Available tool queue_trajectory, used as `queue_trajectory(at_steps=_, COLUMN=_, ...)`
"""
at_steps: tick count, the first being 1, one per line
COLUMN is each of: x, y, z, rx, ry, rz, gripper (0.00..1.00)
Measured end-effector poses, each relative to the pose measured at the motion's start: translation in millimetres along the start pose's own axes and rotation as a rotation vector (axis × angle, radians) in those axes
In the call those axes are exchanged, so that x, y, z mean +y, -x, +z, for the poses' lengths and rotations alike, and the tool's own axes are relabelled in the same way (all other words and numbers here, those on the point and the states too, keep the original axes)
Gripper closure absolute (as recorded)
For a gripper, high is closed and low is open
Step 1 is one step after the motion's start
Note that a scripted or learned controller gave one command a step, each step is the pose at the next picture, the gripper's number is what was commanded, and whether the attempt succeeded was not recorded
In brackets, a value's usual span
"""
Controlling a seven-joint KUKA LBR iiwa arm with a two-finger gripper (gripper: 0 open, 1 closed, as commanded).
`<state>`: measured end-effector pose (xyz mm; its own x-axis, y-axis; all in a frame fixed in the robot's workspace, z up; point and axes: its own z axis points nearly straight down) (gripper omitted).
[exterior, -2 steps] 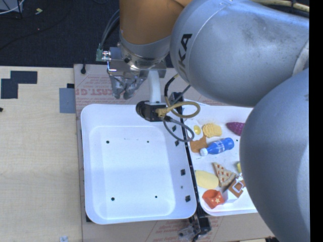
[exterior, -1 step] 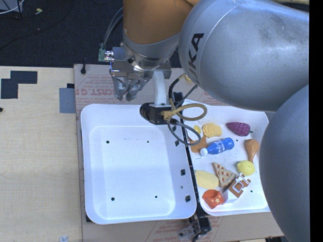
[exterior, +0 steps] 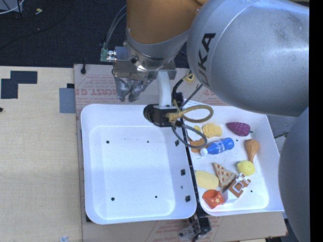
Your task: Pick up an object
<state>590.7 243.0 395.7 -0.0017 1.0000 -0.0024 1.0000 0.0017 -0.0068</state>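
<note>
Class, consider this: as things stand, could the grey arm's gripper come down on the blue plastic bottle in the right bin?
Probably yes. The blue plastic bottle lies uncovered in the right white bin, nothing on top of it. The gripper hangs over the left bin's far rim, so it must travel across first.

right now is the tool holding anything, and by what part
Nothing is held. The tool hangs above the back rim of the left bin, with no object between its fingers; the toys lie in the right bin.
</note>
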Motion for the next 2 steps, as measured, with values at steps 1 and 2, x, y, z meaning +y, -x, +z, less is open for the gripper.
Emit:
queue_trajectory(at_steps=1, x=55.7, y=0.2, z=-13.0, rx=-0.001, ry=0.001, rz=0.004, gripper=1.00)
queue_trajectory(at_steps=2, x=53.8, y=4.3, z=-35.8, rx=0.000, ry=0.000, rz=0.003, gripper=1.00)
